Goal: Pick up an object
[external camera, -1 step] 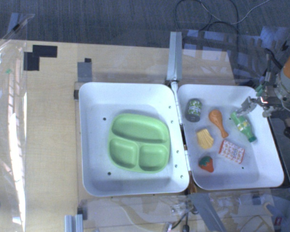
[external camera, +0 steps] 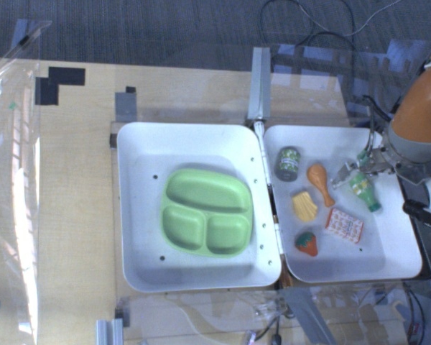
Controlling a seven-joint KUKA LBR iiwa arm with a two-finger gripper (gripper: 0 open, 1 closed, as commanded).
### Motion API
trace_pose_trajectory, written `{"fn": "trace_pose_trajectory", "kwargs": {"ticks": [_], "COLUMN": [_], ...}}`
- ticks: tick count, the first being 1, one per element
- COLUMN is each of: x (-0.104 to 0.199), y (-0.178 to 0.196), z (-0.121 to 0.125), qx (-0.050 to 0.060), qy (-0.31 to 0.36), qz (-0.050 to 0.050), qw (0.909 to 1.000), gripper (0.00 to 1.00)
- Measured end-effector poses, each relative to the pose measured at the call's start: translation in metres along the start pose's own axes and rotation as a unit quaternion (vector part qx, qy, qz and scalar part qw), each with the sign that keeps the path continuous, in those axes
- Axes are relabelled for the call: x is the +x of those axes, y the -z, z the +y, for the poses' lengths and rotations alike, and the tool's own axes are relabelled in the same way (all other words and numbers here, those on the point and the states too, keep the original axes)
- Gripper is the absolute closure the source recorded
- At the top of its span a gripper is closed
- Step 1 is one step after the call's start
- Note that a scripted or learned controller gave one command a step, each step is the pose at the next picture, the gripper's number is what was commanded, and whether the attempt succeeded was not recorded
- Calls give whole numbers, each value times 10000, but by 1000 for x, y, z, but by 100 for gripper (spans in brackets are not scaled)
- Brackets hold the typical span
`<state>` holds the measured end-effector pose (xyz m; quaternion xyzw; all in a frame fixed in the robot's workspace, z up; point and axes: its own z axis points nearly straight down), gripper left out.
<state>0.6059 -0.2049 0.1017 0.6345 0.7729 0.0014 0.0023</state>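
Note:
My gripper (external camera: 360, 172) hangs over the right side of the right bin (external camera: 409, 264), open, with its fingers spread just above the top of a green bottle (external camera: 366, 192) lying on the bin floor. The bottle is not lifted, and I cannot tell whether the fingers touch it. To the left of it lie an orange drumstick (external camera: 319, 182), a dark green can (external camera: 288, 162), a yellow wedge (external camera: 304, 206), a red strawberry (external camera: 307, 243) and a red-and-white packet (external camera: 343, 226). The arm's orange band (external camera: 420, 110) shows at the right edge.
The left bin (external camera: 136, 214) holds a green divided plate (external camera: 207, 210). A metal divider post (external camera: 258, 85) stands between the bins at the back. Cables run behind the right bin and along its right side.

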Motion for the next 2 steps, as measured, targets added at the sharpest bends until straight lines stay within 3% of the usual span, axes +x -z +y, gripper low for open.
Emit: {"fn": "trace_pose_trajectory", "kwargs": {"ticks": [1,2], "x": [0,30], "y": [13,105], "z": [3,22], "qx": [-40,-21], "qy": [13,94], "qz": [-16,-10], "qw": [10000,10000], "gripper": [100,100]}}
